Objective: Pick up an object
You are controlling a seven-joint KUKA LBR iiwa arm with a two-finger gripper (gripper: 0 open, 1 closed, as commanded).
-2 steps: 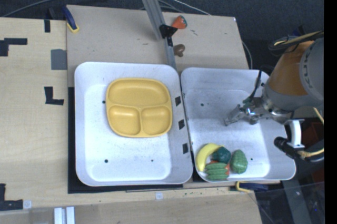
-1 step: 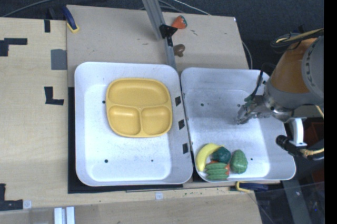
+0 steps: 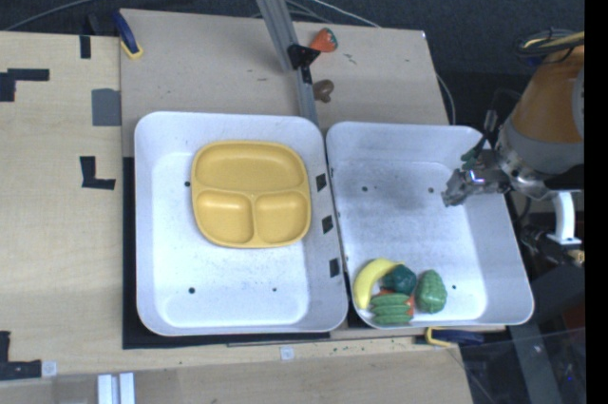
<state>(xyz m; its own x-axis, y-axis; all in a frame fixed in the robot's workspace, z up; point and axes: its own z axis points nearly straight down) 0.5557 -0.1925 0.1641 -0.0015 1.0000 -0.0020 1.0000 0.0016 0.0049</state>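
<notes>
Fingers [image 3: 454, 193] of mine hang over the right shallow white plastic bin [image 3: 494, 240] near its right rim, high in that bin; too blurred to say whether they are released or clenched. Well apart from them, in the bin's near left corner, lies a cluster: a curved yellow toy banana [image 3: 372, 277], a dark green round toy [image 3: 400, 279], a green ridged toy [image 3: 430, 291] and a red-and-green toy [image 3: 390, 306]. A yellow three-compartment plastic plate [image 3: 252, 193] sits in the left white bin [image 3: 157, 250] on the counter [image 3: 57, 202].
</notes>
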